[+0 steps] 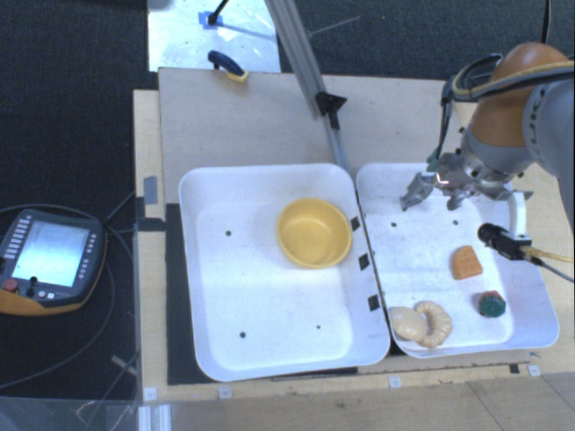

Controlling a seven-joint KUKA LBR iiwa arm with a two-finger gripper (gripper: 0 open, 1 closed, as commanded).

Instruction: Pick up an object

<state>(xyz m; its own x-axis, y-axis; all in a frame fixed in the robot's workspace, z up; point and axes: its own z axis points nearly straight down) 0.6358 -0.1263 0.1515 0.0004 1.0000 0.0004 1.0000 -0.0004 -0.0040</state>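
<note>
Orange block upright-ish — hand apart, above.

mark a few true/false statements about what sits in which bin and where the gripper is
1. The yellow bowl sits in the left bin. True.
2. The orange block lies in the left bin. False: it lies in the right bin.
3. The gripper is above the far part of the right bin with nothing between its fingers. True.
4. The dark green object sits inside the yellow bowl. False: it is in the right bin, near the orange block.
5. The beige pastry-like pieces lie at the near edge of the right bin. True.
</note>
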